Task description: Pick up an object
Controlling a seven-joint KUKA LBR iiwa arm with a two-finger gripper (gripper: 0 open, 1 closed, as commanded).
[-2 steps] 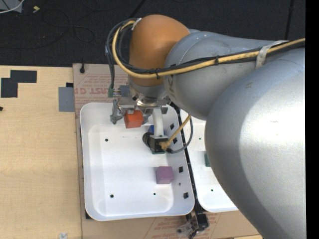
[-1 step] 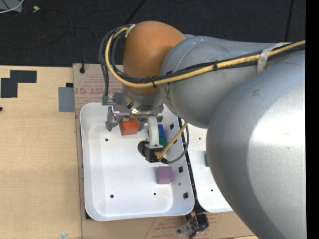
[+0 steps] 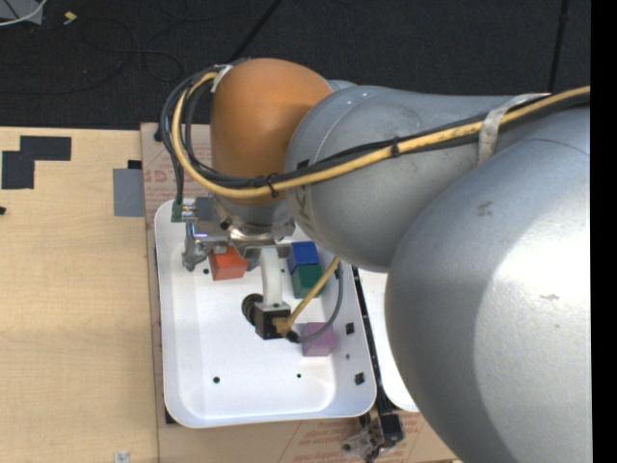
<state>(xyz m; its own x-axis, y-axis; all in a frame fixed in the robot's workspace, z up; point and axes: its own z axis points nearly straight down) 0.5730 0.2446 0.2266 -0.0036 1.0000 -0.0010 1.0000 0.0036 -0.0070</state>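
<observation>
The left white bin (image 3: 241, 394) holds several small blocks. An orange block (image 3: 229, 264) lies near the bin's far left, right under my gripper (image 3: 214, 249), which hangs low over that corner beneath the orange wrist band. A blue block (image 3: 305, 253) and a green block (image 3: 308, 278) sit side by side to the right of the gripper. Further forward lies a purple block (image 3: 318, 340). The wrist hides the gripper's upper part, and I cannot see whether it touches the orange block.
The big grey arm (image 3: 463, 258) crosses from the right and covers most of the right bin (image 3: 386, 355). The left bin's rim runs close around the gripper at the far left. A wooden bench top (image 3: 67, 307) lies left of the bins.
</observation>
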